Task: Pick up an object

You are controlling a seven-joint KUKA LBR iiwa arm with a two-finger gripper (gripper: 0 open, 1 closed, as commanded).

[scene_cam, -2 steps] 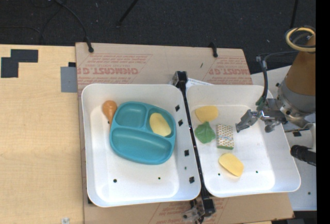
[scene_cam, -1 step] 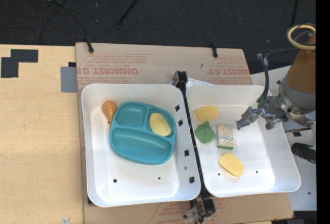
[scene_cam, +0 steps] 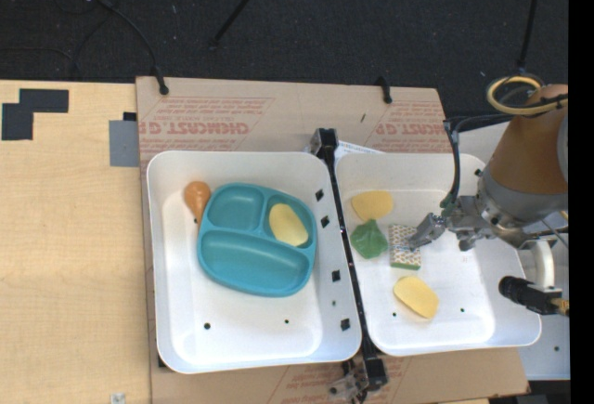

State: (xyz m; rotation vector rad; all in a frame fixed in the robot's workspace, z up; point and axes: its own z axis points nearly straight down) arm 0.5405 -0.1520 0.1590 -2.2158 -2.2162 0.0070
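I am seeing a teal tray (scene_cam: 249,254), yellow pieces (scene_cam: 371,204), a green lump (scene_cam: 368,240), a checkered block (scene_cam: 405,246), white bins (scene_cam: 176,300).

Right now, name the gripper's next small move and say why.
Probably a short descent: the gripper hangs right over the checkered block in the right bin, with the green piece close on its far side, so go straight down.

Right bin (scene_cam: 501,323): yellow piece (scene_cam: 372,204), green piece (scene_cam: 368,240), patterned block (scene_cam: 405,247) and lower yellow piece (scene_cam: 416,296) crowd its left half beside the divider (scene_cam: 340,235); bare floor along near edge and right wall.
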